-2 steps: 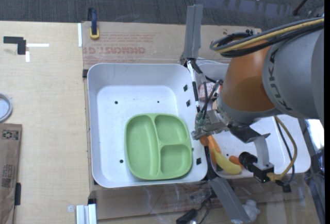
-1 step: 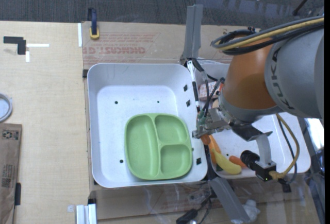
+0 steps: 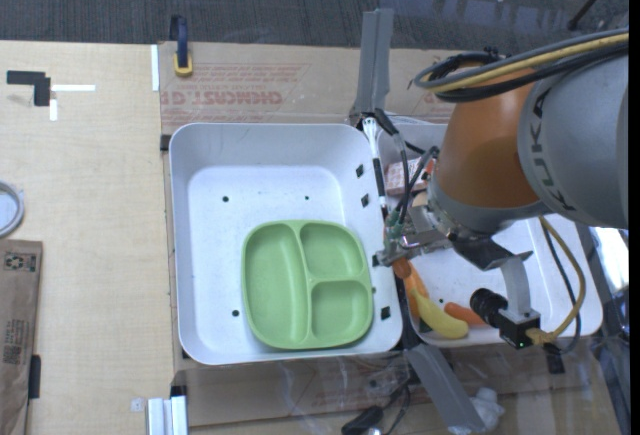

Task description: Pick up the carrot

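Carrot retrieval is not complete, as far as can be judged from where I stand. Items are noted from largest to smallest.

The tabletop (image 3: 80, 223) carries two shallow white bins side by side. The arm (image 3: 530, 143), grey with its orange band, reaches in from the right and hangs low over the right bin (image 3: 590, 308), covering most of that bin's floor. The left bin (image 3: 200, 183) holds a green divided plate (image 3: 305, 283), which lies flat toward the near right corner; nothing rests in its compartments.

Below the wrist, the claw (image 3: 405, 245) sits close to the wall between the two bins. Its working end is masked by wiring and brackets, so I cannot tell what state it is in, nor whether it has hold of anything.

Directly beneath it, at the near left corner of the right bin, lie a yellow banana-like piece (image 3: 440, 323) and an orange piece (image 3: 403, 273) just above it. A slim orange item further right I take to be the carrot (image 3: 465, 313); it rests on the bin floor, touching or just beside the yellow piece, and is not lifted.

Assessment: approach made, grasp and lift outstanding.
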